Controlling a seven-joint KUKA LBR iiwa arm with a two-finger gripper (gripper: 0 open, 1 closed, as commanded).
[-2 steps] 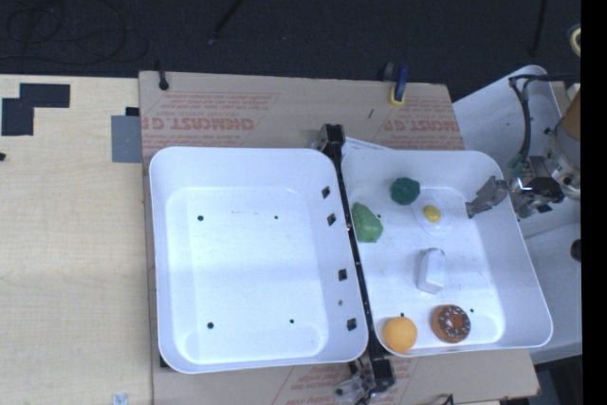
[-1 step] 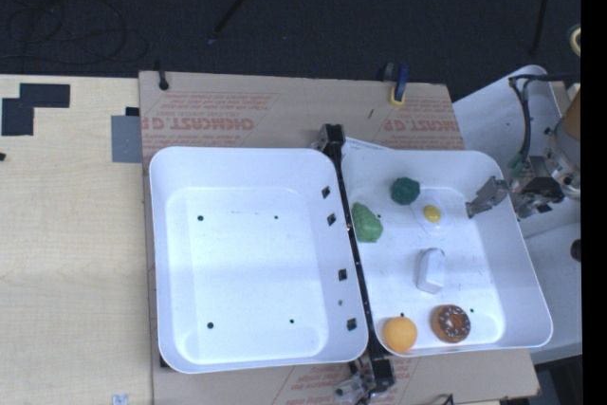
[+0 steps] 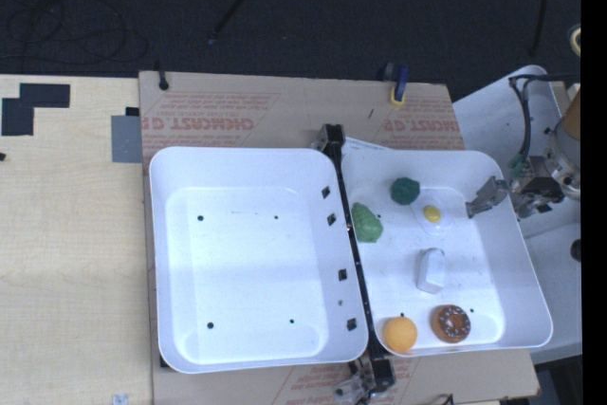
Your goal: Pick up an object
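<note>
Worktop point(image 3: 66, 232): light wood, cut off at left and near edges. Cardboard sheet point(image 3: 285, 114) under both bins; red printing on it reads mirrored, not legible with confidence. Left bin point(image 3: 166, 204) bare white. Right bin point(image 3: 503, 280) holds a light green lump point(image 3: 366, 225) at its left wall, dark green ball point(image 3: 405, 191), white cup-like piece point(image 3: 431, 269) hard to make out against the floor, brown doughnut point(image 3: 451, 323), orange ball point(image 3: 399, 334), small yellow item point(image 3: 432, 214). Arm mostly cut off at right; gripper point(image 3: 488, 196) over the bin's far right edge, grasping nothing visible; open or clenched, cannot tell.
</note>
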